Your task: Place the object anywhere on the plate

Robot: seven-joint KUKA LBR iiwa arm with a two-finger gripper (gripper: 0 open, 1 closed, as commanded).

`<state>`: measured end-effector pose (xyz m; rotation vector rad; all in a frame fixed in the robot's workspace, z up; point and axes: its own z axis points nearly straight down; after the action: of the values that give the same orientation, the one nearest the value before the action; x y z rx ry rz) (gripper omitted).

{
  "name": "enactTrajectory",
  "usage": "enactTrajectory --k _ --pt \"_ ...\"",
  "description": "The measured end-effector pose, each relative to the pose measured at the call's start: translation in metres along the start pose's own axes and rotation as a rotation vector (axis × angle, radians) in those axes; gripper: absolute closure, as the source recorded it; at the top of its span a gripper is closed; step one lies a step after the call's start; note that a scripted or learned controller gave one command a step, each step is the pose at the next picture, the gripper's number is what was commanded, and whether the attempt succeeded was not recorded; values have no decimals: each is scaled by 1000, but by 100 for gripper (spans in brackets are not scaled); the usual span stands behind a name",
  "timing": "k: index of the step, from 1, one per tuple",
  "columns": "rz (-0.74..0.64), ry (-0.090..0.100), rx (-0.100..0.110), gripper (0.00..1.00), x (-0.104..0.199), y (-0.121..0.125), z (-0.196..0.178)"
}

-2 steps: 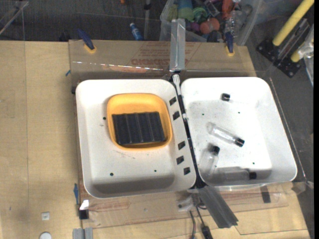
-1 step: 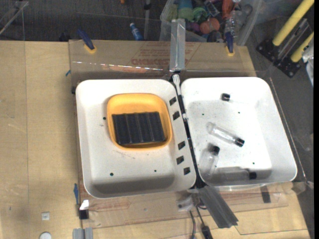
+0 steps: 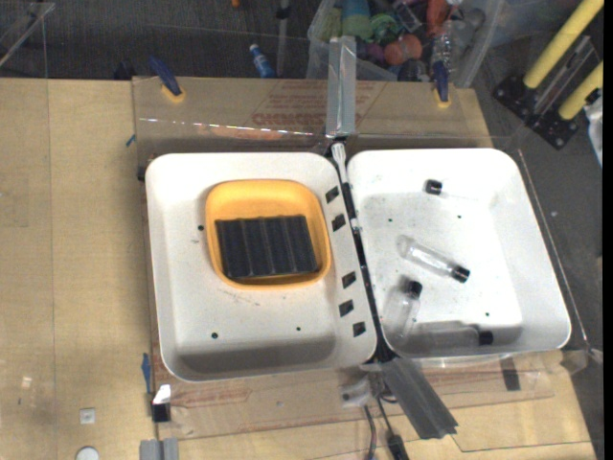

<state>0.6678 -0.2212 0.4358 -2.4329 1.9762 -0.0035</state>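
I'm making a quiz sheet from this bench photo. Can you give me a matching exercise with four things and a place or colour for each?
Things:
1. plate
2. ridged block
3. clear tube
4. small black cap

Descriptions:
A. lying near the middle of the right bin
B. orange, in the left bin
C. near the far side of the right bin
D. dark, resting on the plate

Pairs: 1-B, 2-D, 3-A, 4-C
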Motion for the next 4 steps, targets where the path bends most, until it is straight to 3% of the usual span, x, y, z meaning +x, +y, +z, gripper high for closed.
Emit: enactTrajectory --k 1,2,3,4 --pt "-416 -5 -7 100 -14 -2 31" --pt "-726 -1 -2 100 -10 -2 1" --pt "-990 -3 -4 100 -2 0 1" --pt "-1168 -5 -4 100 -2 0 2"
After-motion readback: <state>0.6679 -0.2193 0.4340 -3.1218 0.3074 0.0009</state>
